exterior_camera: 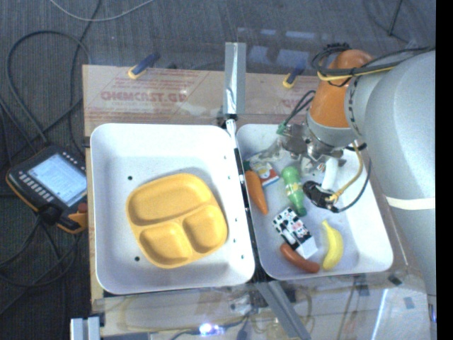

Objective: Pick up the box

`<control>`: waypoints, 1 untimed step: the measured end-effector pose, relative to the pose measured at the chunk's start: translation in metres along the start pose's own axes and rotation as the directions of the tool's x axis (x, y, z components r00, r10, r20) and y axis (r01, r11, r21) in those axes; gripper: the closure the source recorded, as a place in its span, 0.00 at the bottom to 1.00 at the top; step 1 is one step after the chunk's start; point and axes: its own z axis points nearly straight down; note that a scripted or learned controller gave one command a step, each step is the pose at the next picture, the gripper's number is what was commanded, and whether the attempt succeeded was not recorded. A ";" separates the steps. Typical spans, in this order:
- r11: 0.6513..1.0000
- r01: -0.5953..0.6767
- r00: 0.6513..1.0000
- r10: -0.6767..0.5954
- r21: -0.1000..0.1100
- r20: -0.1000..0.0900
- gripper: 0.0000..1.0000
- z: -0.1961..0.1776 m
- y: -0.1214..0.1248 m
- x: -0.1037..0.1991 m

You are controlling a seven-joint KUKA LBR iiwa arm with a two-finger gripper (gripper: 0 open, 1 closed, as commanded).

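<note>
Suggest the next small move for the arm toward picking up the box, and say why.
Probably shift the gripper toward the near side of the right bin, to stand over the black-and-white box. The gripper now sits at the bin's far end, above the green bottle, apart from the box. The box lies close to the hot dog and banana, so centring comes first.

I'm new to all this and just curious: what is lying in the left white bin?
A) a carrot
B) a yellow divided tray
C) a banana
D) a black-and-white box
B: the yellow tray, with three compartments, lies in the left bin, while the banana, carrot and box lie in the right bin.
</note>
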 end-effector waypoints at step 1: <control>1.000 0.014 1.000 -0.014 -0.013 -0.003 0.00 -0.003 -0.004 -0.007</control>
